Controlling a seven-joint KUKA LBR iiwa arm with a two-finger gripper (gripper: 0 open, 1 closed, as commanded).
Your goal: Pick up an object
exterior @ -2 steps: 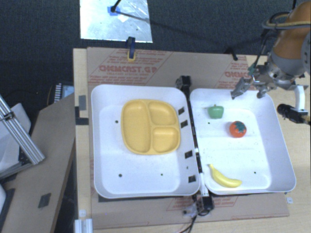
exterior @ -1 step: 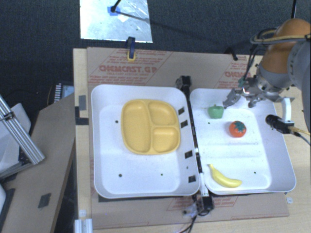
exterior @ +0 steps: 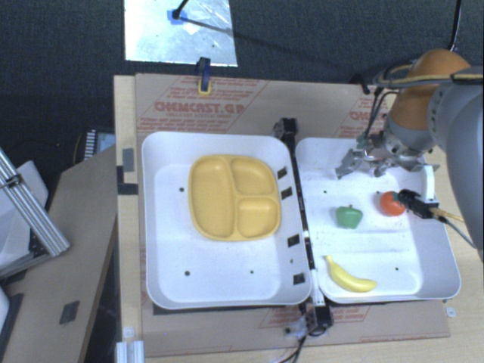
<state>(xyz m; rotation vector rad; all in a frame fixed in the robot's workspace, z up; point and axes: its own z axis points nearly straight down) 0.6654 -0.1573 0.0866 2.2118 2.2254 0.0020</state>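
Note:
The right bin (exterior: 446, 267) holds three things. A green pepper (exterior: 349, 216) lies near its middle, a red tomato (exterior: 390, 203) lies to the right of the pepper, and a yellow banana (exterior: 349, 276) lies near the front edge. My gripper (exterior: 360, 170) hangs over the back part of this bin, behind the pepper and the tomato and apart from both. Its fingers stand open with nothing between them.
In the left bin (exterior: 162, 278) lies a yellow divided plate (exterior: 233, 197). A black divider with clips (exterior: 295, 195) runs between the two bins. The arm's orange band (exterior: 427, 82) and grey body rise over the right bin's far right corner.

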